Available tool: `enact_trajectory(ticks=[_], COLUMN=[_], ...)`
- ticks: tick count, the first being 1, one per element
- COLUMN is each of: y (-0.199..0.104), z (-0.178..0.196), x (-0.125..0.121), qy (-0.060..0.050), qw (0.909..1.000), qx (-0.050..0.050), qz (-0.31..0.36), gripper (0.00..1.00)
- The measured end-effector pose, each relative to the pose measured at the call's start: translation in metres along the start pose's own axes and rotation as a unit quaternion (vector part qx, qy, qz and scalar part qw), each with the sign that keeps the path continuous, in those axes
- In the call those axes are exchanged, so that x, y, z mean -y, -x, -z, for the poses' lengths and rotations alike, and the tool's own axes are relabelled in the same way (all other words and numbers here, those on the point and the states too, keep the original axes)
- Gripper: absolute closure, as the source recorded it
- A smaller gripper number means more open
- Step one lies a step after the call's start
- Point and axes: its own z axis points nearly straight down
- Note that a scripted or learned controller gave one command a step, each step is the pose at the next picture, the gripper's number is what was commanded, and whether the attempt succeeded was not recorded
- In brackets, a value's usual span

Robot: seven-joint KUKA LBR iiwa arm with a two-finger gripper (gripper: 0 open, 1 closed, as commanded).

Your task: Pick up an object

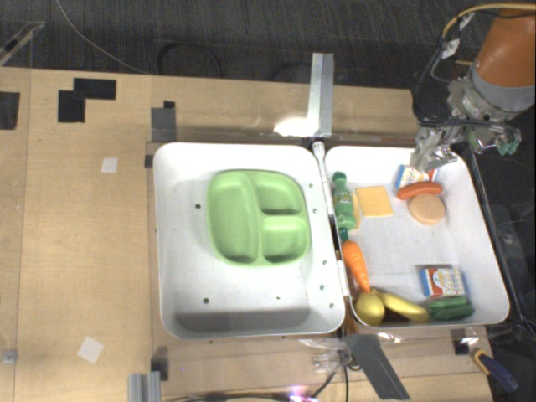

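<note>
Nearest the camera, along the lower rim of the right bin [494, 296], a yellow lemon-like fruit [369, 308], a yellow banana [404, 306] and a dark green vegetable [450, 309] are found lying in a row, the banana touching both neighbours. A small blue and white box [441, 280] is noted just above the green vegetable. An orange carrot [357, 265] is laid along the bin's left wall, with a green bottle [342, 199] above it and a yellow cheese slice [373, 201] just beside the bottle. Toward the upper right corner, a red sausage [419, 191] is seen resting against a round tan disc [428, 211], with a small blue-trimmed carton [409, 176] behind it. The gripper [431, 153] is positioned over that corner, just above the carton and sausage; whether the jaws are wide or narrow cannot be told, and nothing is seen held between them. A green divided tray [255, 216] is recorded in the left bin [176, 308]. Both bins are set on the wooden counter [75, 249].
</note>
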Motion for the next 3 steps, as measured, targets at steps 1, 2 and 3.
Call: enact_trajectory(ticks=[1,2,3], y=[-0.015,0.017,-0.023], z=[-0.004,0.0,-0.044], x=[-0.12,-0.04,-0.106], qy=[0.002,-0.001,0.003], qw=[0.9984,0.9661,0.9723], qx=[0.0,0.0,-0.002], qz=[0.056,0.258,0.234], gripper=[1.0,1.0,1.0])
